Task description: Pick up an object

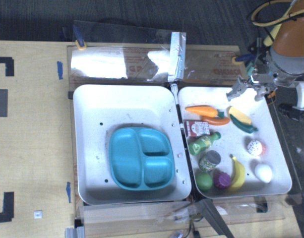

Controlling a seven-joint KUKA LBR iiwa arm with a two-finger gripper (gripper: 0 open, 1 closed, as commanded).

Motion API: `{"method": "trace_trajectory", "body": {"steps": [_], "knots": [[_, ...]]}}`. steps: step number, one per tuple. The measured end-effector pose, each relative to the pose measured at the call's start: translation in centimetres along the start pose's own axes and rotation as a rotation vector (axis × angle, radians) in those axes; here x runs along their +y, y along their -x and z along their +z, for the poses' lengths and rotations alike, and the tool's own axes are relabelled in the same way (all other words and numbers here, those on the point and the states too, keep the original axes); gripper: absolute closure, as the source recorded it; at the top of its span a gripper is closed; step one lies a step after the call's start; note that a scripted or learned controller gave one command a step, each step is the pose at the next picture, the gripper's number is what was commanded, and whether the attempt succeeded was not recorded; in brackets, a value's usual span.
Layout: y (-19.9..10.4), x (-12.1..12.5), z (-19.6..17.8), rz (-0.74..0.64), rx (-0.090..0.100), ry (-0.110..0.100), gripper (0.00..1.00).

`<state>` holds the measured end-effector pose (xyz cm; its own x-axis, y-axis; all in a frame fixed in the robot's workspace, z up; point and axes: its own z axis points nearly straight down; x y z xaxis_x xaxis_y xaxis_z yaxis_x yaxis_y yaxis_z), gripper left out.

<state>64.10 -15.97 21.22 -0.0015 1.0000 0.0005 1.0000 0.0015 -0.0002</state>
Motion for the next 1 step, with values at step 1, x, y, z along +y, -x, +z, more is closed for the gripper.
{"method": "trace_trajectory", "body": {"steps": [1], "knots": [[0.08, -0.44, 11.57, -0.128, -0.002, 0.006, 0.00]]}}
